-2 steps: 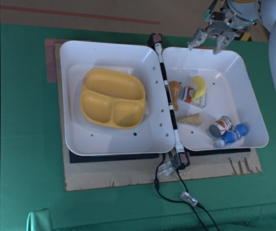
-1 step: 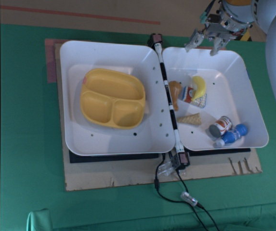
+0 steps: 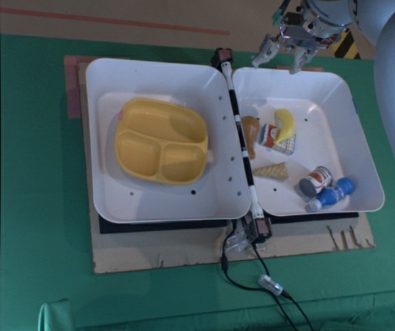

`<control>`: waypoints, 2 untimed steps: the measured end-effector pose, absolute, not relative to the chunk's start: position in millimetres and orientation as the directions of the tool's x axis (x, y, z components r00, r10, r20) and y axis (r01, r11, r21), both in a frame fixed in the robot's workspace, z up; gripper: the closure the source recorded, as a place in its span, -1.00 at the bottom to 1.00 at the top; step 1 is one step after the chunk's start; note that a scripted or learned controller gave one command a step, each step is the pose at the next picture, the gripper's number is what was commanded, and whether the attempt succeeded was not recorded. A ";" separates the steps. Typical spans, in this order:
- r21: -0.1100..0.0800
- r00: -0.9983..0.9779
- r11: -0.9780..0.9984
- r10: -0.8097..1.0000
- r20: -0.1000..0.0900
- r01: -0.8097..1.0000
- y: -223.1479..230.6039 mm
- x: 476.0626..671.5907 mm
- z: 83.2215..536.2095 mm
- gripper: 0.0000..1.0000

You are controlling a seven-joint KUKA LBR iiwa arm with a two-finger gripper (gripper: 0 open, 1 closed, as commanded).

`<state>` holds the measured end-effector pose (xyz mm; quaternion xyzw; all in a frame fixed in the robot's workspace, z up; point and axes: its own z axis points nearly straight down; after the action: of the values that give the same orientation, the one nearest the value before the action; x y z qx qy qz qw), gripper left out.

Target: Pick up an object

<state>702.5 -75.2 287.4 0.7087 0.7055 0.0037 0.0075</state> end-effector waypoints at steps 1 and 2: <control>0.010 0.003 -0.003 1.000 -0.003 1.000 -22.4 702.2 286.4 -1.00; 0.011 0.007 -0.007 1.000 -0.004 1.000 -47.1 701.8 286.7 -1.00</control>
<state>701.8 -47.1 286.7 0.7095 0.7047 0.0027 0.0054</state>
